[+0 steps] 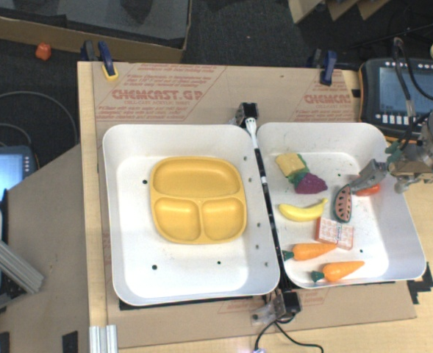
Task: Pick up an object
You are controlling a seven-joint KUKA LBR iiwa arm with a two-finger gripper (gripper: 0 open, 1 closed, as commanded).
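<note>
Two shallow white bins sit side by side on the table (54, 197); the left bin (124, 197) carries a yellow divided plate (198, 199) lying flat near its middle; the right bin (400, 234) holds the toy food. The gripper (370, 176) reaches in over the right bin's right edge, low above a small red piece (369, 190) beside the watermelon slice (342, 203); whether it is wide or narrow I cannot tell. Among the food, two carrots lie near the front, one (312, 252) above the other (339, 271); a banana (301, 212) lies mid-bin; a pink block (335, 232) sits just under the watermelon; purple grapes (309, 184) touch a corn cob (291, 165) at the back.
</note>
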